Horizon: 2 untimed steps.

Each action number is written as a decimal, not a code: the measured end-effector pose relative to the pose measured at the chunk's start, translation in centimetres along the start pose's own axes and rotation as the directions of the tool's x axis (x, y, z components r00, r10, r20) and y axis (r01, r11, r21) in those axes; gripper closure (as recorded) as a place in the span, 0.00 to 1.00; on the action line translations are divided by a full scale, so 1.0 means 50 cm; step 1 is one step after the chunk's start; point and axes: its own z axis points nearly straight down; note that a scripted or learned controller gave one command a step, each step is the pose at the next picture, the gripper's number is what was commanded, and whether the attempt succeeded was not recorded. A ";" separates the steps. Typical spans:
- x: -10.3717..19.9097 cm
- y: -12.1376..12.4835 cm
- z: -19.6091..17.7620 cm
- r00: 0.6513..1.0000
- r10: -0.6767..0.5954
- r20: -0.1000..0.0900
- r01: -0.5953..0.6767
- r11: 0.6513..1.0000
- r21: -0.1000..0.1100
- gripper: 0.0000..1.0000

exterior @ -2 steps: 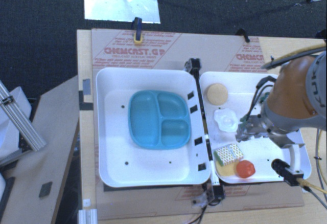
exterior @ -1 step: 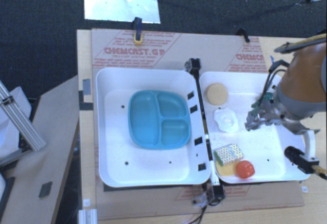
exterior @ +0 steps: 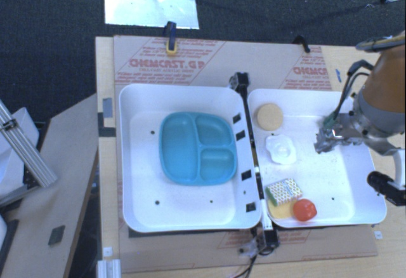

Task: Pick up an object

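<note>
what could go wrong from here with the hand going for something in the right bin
Two risks, both judgement calls. The hand sits over bare bin floor, beside the small white piece and apart from it, so closing here would probably grab nothing. The checkered block, red ball and yellow piece crowd together against the right bin's near wall, so a grasp there might knock a neighbour or hit the wall.

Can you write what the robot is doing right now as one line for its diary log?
task: pick up an object | end effector: over right bin, holding nothing seen | nearest: white piece | left bin: blue tray
</note>
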 end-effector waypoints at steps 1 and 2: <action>0.124 0.016 0.004 1.000 -0.005 -0.003 0.005 1.000 0.003 1.00; 0.221 0.021 0.005 1.000 -0.006 -0.004 0.006 1.000 0.004 1.00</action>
